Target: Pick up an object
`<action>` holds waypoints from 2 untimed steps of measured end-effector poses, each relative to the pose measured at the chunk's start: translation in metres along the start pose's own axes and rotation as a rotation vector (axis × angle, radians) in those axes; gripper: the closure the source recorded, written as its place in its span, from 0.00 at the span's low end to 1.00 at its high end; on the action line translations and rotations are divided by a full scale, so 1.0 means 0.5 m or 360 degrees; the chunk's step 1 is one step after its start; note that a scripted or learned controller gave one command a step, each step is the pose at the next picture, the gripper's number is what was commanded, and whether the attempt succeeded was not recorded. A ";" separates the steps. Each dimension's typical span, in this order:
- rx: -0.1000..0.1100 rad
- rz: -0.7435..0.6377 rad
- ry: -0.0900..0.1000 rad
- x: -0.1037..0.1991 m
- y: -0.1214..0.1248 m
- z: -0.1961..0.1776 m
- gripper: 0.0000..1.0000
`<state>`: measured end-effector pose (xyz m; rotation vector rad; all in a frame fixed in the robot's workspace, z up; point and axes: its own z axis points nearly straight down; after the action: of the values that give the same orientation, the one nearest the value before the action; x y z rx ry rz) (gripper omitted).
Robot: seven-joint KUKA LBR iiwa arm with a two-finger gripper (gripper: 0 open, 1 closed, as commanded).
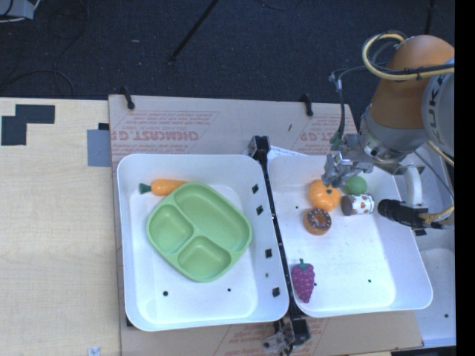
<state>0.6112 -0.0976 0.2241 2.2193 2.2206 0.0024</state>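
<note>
I have the hand [338, 170] low at about one o'clock in the right bin [401, 288], just above the orange fruit [323, 196], with a green ball [356, 185] just at its three o'clock. I cannot tell its grip state. I judge this the approach-to-grasp step; next I need a straight drop centred on the fruit, clear of the doughnut [318, 220] at six.
</note>
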 end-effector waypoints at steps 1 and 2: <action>0.0006 -0.0006 0.0004 0.102 0.006 -0.021 1.00; 0.0007 -0.0005 0.0003 0.212 0.030 -0.030 1.00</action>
<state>0.6264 0.0082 0.2393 2.2189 2.2270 -0.0002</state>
